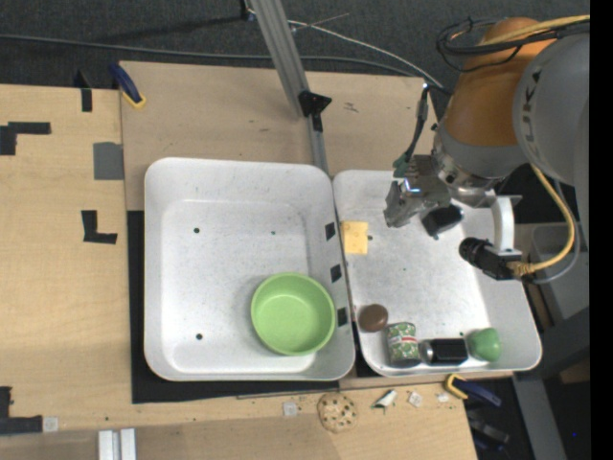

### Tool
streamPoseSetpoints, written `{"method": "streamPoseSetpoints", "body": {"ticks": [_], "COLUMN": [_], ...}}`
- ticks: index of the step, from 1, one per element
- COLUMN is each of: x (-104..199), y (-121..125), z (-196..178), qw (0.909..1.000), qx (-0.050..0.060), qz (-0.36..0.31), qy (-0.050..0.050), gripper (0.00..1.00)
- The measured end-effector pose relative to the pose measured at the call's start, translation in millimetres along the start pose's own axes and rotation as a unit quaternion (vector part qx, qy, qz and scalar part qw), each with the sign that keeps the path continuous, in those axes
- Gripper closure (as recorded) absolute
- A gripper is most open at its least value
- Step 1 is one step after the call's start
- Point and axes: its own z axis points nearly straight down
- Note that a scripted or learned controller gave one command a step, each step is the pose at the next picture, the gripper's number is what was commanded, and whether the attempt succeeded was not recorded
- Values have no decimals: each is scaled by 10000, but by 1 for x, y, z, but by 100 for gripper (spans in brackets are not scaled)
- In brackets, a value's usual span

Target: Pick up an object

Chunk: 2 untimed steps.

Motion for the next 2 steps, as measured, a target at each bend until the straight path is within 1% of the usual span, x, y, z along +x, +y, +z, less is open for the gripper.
{"method": "streamPoseSetpoints", "body": {"ticks": [1,2], "x": [46,107], "y": [11,32], "z": [11,13], "qw": [10000,10000], "qx": [3,4], "qz": [7,-6], "qy": [-9,0], "gripper": [100,100]}}
